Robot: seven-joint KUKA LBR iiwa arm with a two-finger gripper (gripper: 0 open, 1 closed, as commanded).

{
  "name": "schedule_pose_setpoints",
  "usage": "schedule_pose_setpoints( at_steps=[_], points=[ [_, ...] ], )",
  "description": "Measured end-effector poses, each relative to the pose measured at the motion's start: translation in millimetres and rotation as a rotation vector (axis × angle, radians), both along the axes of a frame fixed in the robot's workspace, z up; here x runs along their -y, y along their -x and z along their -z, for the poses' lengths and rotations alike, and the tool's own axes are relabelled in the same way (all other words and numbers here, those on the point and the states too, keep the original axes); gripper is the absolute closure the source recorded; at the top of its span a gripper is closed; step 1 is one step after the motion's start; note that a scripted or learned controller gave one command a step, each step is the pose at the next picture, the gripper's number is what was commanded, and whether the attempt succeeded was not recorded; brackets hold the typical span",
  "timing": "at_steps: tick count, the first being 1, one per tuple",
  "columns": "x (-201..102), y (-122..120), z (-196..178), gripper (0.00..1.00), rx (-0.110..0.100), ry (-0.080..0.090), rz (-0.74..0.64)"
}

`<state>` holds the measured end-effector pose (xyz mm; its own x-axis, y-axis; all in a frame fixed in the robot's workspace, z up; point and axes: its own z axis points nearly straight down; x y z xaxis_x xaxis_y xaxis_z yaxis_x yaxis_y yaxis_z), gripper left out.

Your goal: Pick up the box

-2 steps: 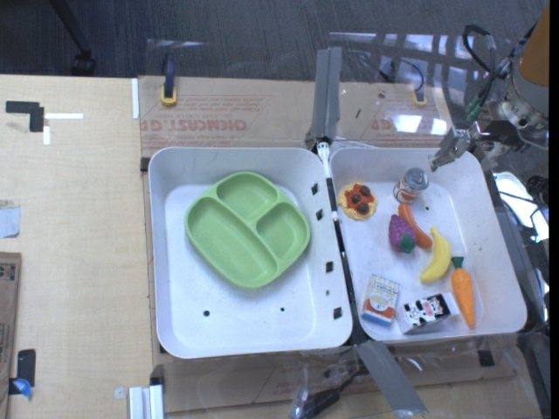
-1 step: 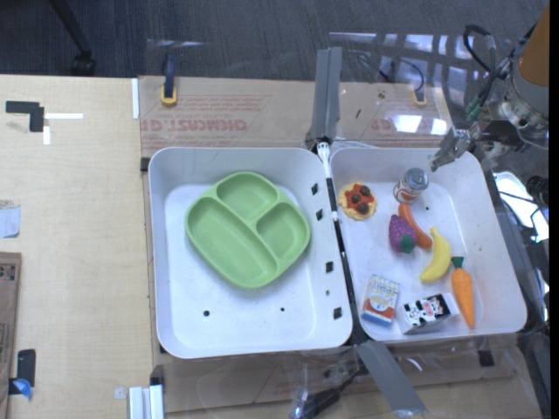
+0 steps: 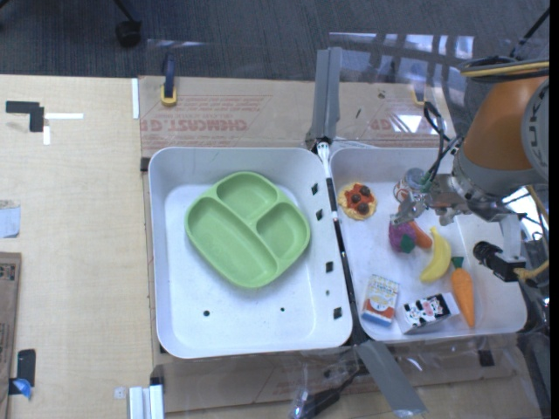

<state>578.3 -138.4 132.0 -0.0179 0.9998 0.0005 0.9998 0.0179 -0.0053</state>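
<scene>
Well, the box (image 3: pixel 381 297) lies toward the right bin's (image 3: pixel 515 326) front edge, apart from the claw (image 3: pixel 410 206), whose opening I cannot tell, over grapes (image 3: pixel 402 236) beside the banana (image 3: pixel 436 256).

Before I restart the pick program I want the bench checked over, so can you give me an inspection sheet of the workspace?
Surface: two white bins side by side, left bin and right bin, on a wooden bench.
Job's things: small box with an orange-and-blue front lies near the right bin's front edge, beside a black-and-white carton; untouched.
Clutter: green divided plate in the left bin; small tart, purple toy, banana and carrot in the right bin.
Grippers: gripper hangs above the purple toy, away from the box.
Cables: black cable loops along the arm.
Surroundings: yellow clamp at the bench's far edge; chair base on the carpet.
</scene>
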Motion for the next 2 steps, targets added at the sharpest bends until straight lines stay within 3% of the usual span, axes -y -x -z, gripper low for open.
schedule_pose_setpoints(
  at_steps=[1, 2],
  points=[
    [3.3, -80.3, -2.2, 0.0, 0.002, 0.002, 0.123],
    [-47.4, -21.3, -57.4, 0.0, 0.001, 0.002, 0.106]
  ],
)
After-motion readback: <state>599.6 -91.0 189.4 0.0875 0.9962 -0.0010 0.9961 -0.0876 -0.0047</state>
